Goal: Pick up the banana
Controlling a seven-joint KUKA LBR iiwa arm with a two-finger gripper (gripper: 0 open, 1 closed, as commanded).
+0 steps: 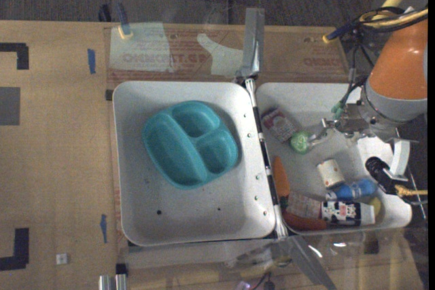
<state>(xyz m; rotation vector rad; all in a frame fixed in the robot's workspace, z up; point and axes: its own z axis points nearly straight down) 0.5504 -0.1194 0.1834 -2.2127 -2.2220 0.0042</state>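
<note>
A yellow shape (375, 206), possibly the banana, peeks out at the front right corner of the right bin (319, 95). It is mostly hidden behind a blue object (356, 189) and a black-and-white bottle (346, 212). My gripper (343, 124) hangs below the orange-banded wrist (401, 75) over the bin's back right part, well behind that yellow shape. Nothing shows in its grasp.
The right bin also holds a green ball (300, 142), a pink packet (279, 123), a white cup (331, 173), an orange stick (279, 176) and a red item (302, 221). A teal divided plate (192, 143) lies in the left bin (136, 207).
</note>
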